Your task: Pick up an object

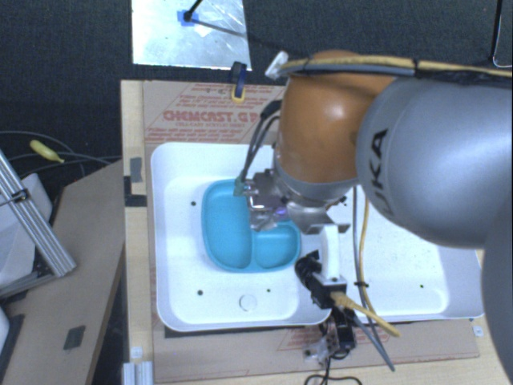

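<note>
Gripper hangs low over the blue dish, at the dish's right upper part, and the wrist above hides most of it. Whether it is spread or pressed together, I cannot tell, because the orange band and the grey metal ring under it cover that place. Nothing is seen pinched by it.

Taking the blue dish as the landmark: it lies flat on the floor of the left white bin, about in the middle, and it has two compartments with a low ridge between them. Its right edge goes under the wrist. Near the dish, toward the front wall of the bin, there is a small round mark on the bin floor. To the right of the dish, past the low wall between the bins, lies the right white bin, partly covered by the big grey arm. Black cables and a yellow one hang down from the arm just right of the dish. Behind the dish, beyond the far bin wall, a brown cardboard sheet with red print lies on the bench.
</note>
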Action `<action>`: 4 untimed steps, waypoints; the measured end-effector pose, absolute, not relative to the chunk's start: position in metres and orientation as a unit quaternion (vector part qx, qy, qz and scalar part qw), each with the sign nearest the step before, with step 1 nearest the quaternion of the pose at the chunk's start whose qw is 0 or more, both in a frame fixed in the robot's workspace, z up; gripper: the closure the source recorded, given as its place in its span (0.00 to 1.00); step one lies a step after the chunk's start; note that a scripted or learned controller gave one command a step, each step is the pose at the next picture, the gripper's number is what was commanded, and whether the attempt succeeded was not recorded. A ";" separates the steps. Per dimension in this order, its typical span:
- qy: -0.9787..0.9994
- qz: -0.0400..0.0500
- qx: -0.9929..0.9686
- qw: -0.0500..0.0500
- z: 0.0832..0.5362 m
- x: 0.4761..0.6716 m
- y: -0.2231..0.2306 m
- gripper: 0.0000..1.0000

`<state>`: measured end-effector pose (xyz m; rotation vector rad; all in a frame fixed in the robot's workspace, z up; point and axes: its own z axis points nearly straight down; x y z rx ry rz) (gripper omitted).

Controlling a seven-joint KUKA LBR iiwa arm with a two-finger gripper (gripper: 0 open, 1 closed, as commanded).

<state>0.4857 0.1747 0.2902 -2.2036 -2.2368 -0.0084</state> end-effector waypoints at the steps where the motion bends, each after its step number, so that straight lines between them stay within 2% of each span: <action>1: -0.708 -0.006 -0.706 -0.003 0.393 0.488 0.159 1.00; 2: -0.707 -0.008 -0.707 -0.005 0.522 0.489 0.120 1.00; 3: -0.710 0.001 -0.704 0.001 0.461 0.486 0.181 1.00; 4: -0.706 0.002 -0.708 0.000 0.403 0.520 0.158 1.00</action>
